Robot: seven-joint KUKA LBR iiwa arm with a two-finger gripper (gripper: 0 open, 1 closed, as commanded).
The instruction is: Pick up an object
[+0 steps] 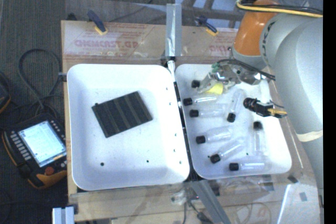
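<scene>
Ribbed black slab (pixel 122 113); clear black-capped vials (pixel 215 137).

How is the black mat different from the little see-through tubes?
The black mat is flat, ribbed and all dark; the tubes are round and clear with black caps. The mat is far bigger than any tube. The mat lies in the left bin, the tubes in the right bin.

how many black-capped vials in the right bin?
8 vials: three along the image-left side at the far end; one mid-bin; one image-right; three toward the front. The arm may hide more.
</scene>
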